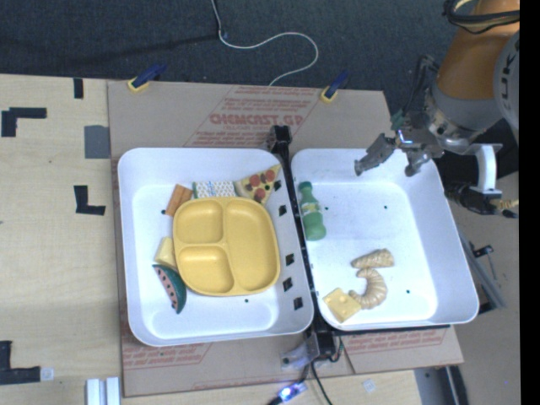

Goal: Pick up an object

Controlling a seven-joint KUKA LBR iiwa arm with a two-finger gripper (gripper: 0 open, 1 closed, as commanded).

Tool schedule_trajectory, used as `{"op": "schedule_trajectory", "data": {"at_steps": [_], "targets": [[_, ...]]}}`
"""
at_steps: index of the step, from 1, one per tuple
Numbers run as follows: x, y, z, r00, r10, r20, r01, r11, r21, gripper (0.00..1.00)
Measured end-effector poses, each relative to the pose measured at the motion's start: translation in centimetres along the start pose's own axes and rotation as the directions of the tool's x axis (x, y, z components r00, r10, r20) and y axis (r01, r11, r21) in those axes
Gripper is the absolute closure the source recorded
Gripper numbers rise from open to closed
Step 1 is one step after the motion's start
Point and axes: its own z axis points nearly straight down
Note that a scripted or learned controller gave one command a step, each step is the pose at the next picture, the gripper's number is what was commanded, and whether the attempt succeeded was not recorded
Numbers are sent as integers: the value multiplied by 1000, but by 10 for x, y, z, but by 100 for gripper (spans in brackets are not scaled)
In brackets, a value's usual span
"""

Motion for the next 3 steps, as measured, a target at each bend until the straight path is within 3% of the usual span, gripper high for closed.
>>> {"op": "schedule_trajectory", "data": {"at_steps": [3], "targets": [[4,-17,141,1000,0,0,0,1000,5,0]]}}
